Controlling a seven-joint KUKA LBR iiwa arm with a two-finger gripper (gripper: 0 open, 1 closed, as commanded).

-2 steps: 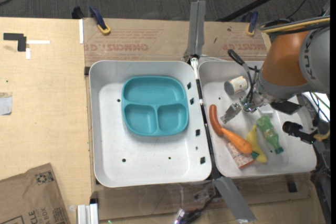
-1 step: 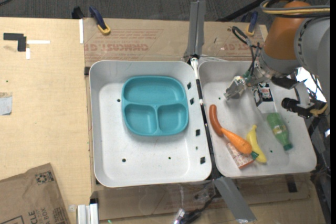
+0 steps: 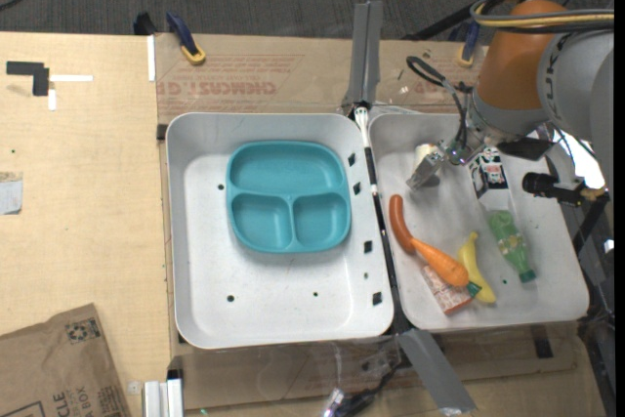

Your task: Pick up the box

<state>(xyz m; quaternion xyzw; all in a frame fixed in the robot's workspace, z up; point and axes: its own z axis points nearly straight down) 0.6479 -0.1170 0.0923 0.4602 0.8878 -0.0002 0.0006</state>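
A small flat box with red and white print lies at the front of the right bin, partly under an orange carrot. A second small carton, white with black print, stands near the bin's back, just right of the wrist. My gripper is low over the back left of the right bin, pointing down and to the left, next to a small cream-coloured item. It is well apart from the flat box and nothing shows held in it.
The right bin also holds a red sausage, a yellow banana and a green bottle. A teal divided plate sits in the left bin. The arm's orange band hangs over the right bin's back edge.
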